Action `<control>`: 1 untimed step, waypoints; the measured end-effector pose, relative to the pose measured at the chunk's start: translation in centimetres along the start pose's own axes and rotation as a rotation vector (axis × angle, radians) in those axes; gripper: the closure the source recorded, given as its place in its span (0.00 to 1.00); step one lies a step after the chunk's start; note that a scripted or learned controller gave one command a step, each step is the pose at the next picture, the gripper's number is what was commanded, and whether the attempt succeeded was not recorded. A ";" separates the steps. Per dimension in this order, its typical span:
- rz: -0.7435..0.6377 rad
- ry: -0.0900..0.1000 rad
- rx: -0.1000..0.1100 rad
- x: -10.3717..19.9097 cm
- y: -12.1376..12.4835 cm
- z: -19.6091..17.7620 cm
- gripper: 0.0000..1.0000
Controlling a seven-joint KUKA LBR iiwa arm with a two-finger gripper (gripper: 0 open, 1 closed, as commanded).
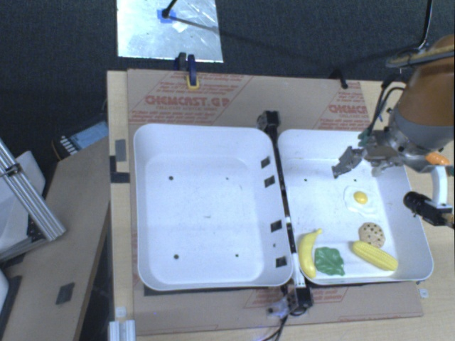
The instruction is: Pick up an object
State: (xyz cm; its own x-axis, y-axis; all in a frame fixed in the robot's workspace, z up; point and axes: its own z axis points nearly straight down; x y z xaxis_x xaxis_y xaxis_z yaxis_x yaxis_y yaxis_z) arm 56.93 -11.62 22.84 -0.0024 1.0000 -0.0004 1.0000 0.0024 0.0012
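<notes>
The right bin (pixel 313 155) holds several toy foods. A fried egg (pixel 360 198) lies near its middle right, with a cookie (pixel 371 234) just below it. A yellow corn cob (pixel 375 256) sits at the front right. A banana (pixel 308 253) rests against the front left wall, and a green leaf (pixel 329 261) touches it. My gripper (pixel 347 162) hangs over the upper part of the right bin, above and slightly left of the egg. I see nothing held in it.
The left bin (pixel 206 204) sits beside the right one, with a black clamp strip (pixel 277 190) along their shared wall. The arm's orange-banded wrist (pixel 426 105) comes in from the right. A foil sheet (pixel 169 18) lies beyond the bench.
</notes>
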 end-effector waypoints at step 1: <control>-0.011 0.002 -0.020 7.2 -0.9 -16.1 0.00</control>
State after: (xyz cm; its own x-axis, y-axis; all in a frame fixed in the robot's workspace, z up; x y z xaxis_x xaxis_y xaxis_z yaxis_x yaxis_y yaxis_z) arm 56.03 -4.46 38.94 -0.0131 0.9999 0.0012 0.9997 0.0131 0.0213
